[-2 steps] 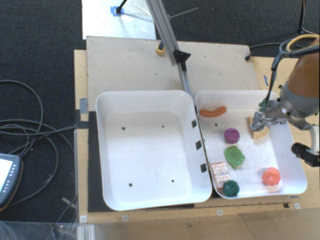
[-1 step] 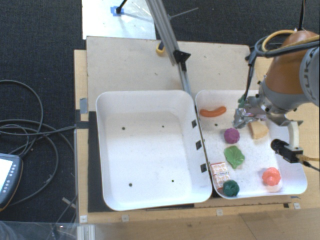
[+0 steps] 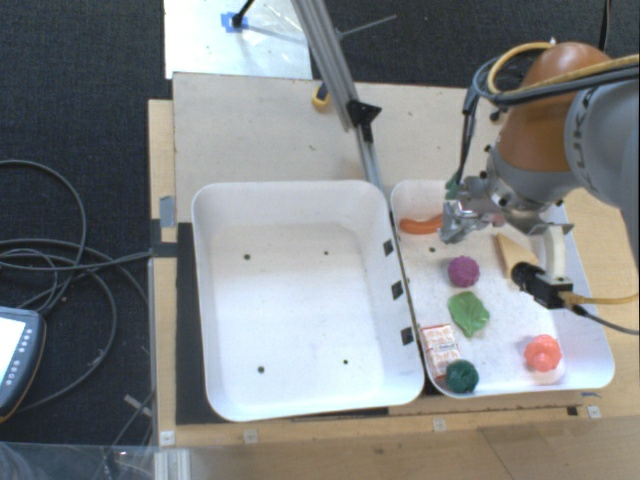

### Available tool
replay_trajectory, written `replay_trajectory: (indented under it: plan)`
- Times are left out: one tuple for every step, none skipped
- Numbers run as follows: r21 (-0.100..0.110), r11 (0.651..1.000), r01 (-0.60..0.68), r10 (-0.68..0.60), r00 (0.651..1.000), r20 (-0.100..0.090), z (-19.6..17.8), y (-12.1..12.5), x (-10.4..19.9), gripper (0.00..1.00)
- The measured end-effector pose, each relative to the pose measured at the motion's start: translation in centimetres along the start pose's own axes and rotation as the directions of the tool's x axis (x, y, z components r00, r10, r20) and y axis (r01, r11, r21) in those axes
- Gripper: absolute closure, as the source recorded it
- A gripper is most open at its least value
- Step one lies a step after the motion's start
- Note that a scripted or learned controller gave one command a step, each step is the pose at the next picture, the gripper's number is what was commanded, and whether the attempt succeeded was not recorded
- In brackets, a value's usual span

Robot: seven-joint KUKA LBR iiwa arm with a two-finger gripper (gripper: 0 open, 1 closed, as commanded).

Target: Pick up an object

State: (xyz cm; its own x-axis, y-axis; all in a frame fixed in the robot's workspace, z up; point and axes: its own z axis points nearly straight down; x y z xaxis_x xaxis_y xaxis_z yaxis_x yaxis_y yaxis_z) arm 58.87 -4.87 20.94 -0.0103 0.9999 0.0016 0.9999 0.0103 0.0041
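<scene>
Bright even light, soft shadows, slightly grainy

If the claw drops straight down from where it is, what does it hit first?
Probably the orange carrot-like piece just beside the claw, or bare floor of the right bin; depth is unclear from this slanted view.

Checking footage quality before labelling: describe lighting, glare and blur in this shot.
Camera view: even, soft lighting; the left bin is bright white with faint shadows; a glare patch lies on the sheet at the top; the end effector and small objects look slightly soft; no motion blur is evident.
</scene>
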Motion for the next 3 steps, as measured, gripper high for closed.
replay_trajectory:
  plan:
    - [0.0, 1.0, 0.0, 0.0, 1.0, 0.0, 0.1, 2.8, 4.7, 1.0]
    - [-0.001, 1.0, 0.001, -0.001, 1.0, -0.001, -1.1, 5.4, 9.3, 1.0]
    - [0.001, 1.0, 0.001, -0.001, 1.0, -0.001, -1.8, 5.9, 14.8, 1.0]
